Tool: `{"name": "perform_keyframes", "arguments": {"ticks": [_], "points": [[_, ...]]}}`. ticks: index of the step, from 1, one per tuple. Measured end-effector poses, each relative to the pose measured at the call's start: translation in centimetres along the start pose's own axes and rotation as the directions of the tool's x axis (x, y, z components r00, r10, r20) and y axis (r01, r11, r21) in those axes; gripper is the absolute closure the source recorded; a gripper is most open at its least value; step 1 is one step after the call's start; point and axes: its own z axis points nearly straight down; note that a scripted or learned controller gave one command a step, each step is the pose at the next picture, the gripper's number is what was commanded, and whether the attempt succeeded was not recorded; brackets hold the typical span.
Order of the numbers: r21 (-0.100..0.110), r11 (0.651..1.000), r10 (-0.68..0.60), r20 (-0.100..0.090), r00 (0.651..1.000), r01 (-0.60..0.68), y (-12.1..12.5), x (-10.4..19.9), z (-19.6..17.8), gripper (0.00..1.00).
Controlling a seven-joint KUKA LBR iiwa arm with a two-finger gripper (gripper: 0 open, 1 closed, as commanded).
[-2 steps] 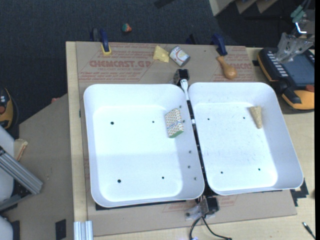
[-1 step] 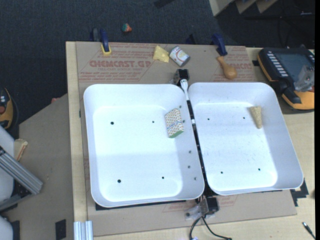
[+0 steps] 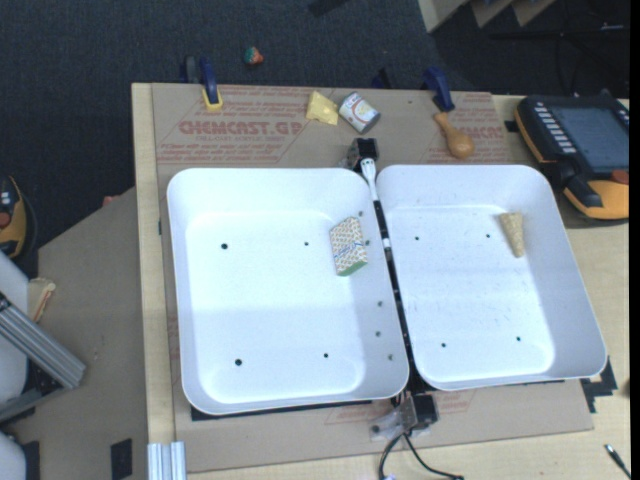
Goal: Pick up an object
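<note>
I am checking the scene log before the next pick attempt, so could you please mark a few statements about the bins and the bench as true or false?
1. A patterned packet lies in the left bin, near its right wall. True.
2. The right bin holds three objects. False: one shows, a tan cone-shaped piece near its upper right.
3. A yellow wedge sits on the board behind the bins. True.
4. The wooden-handled object lies inside the right bin. False: it lies on the board behind it.

yellow wedge (image 3: pixel 322 108) | wooden pear (image 3: pixel 455 136) | teach pendant (image 3: pixel 583 148)
</note>
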Motion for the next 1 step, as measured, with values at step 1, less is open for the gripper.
{"name": "perform_keyframes", "arguments": {"ticks": [1], "points": [[-0.009,1.0,-0.003,0.003,1.0,0.003,-3.58,0.02,-11.61,1.0]]}}
